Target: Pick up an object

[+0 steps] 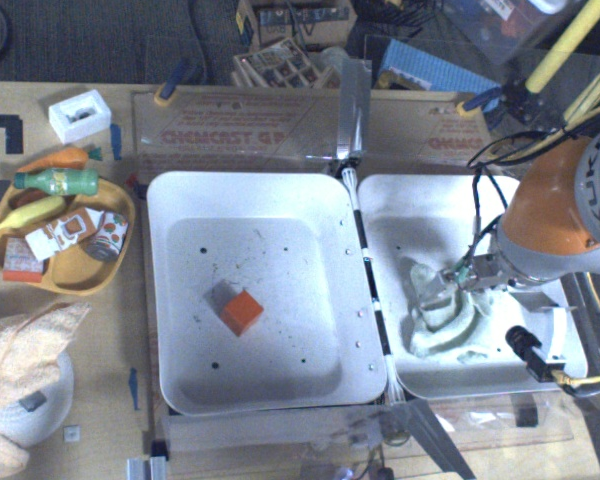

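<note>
Camera view: grey-and-orange arm reaches into right white bin [380,203]. Two-finger gripper [442,286] low over pale green-white soft crumpled object [448,326], which lies just below and beside gripper tip. Gripper opening: cannot tell, tip blurred against object. Orange cube [244,312] sits well apart to gripper's far side, in left white bin [170,203]. Risk: limp, low-lying object likely slips or bunches; misaligned descent grabs nothing.

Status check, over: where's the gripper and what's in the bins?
Gripper low in right bin, over pale green objects. Orange block alone in left bin. No obstruction seen.
</note>
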`<action>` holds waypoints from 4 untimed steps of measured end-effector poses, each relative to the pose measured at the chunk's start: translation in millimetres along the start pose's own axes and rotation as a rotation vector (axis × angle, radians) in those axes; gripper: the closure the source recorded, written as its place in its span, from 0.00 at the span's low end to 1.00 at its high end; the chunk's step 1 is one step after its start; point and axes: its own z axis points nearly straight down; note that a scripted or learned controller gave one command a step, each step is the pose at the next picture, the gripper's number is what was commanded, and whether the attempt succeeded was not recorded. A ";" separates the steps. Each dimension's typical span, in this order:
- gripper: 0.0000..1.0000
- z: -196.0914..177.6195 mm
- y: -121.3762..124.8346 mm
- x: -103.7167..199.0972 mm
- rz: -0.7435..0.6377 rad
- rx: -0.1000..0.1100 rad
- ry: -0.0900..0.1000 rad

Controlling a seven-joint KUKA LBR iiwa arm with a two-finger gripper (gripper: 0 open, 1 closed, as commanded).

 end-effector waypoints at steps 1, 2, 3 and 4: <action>0.00 -77.7 22.2 -25.2 -0.055 0.018 0.010; 0.00 10.1 19.9 -2.8 -0.118 0.017 0.010; 0.00 -14.5 12.0 13.0 -0.245 0.019 0.014; 0.00 13.7 23.6 20.0 -0.169 0.015 0.010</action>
